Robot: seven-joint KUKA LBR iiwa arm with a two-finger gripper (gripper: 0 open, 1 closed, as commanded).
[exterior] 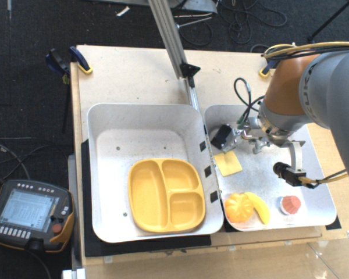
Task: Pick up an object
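Reaching in from the right, the grey arm (328,83) with its orange band (285,89) hung over the right bin (320,205), and its pincer (282,150) sat low above the bin's white floor. How the pincer stood, spread or pressed together, could not be told from this slanted view, since the wrist and its fittings hid the working end. A black part (286,172) of the tool stuck out just below the pincer, with a thin cable trailing off to the right.

Just to the left of the pincer lay a flat yellow square (229,163), and a small black block (221,135) stood a little above that square, near the wall between the bins. Below the pincer, along the near rim of the same bin, lay an orange rounded fruit (238,207), touching a yellow banana-like piece (259,207) on its right. A small pink and white object (290,204) lay further right, apart from them and almost straight below the pincer.

Well to the left of the pincer, the left bin (104,127) held a yellow divided plate (166,195) with three compartments. Both bins rested on the pale bench (134,74). Far to the lower left, off the bench, a grey control pendant (29,214) lay on the dark floor.
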